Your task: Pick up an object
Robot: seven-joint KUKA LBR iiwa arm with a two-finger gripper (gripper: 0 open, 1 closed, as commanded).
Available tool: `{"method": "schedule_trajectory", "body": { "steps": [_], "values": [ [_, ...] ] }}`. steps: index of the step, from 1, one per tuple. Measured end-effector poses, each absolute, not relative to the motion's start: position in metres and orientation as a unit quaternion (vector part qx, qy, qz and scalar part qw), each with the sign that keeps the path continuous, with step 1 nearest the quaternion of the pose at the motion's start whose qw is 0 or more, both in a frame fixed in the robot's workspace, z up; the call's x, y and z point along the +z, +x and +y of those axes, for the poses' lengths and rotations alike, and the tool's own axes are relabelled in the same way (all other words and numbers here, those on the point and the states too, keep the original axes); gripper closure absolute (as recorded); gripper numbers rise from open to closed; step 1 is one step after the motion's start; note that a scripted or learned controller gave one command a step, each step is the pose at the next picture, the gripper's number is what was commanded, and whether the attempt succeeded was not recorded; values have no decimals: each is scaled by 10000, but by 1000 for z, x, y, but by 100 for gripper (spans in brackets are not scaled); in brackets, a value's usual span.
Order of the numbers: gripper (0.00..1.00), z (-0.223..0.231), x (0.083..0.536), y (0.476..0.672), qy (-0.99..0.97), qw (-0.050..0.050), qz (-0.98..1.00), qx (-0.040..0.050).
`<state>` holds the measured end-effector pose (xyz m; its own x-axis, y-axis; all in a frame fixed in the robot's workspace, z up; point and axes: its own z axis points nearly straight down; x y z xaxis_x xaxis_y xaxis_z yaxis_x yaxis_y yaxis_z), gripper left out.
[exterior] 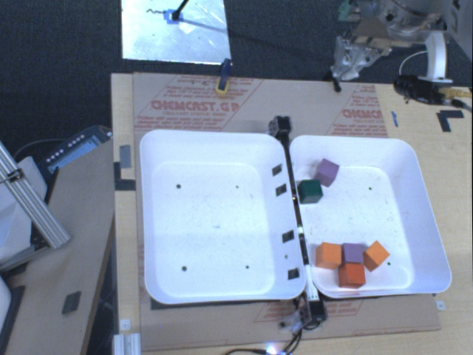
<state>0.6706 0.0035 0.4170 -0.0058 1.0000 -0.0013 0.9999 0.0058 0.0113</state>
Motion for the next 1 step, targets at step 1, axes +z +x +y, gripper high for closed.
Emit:
{"method": "schedule_trajectory", "body": {
  "steps": [1],
  "values": [
    [100, 1, 524, 668, 7046, 56, 7095, 51]
  ]
}}
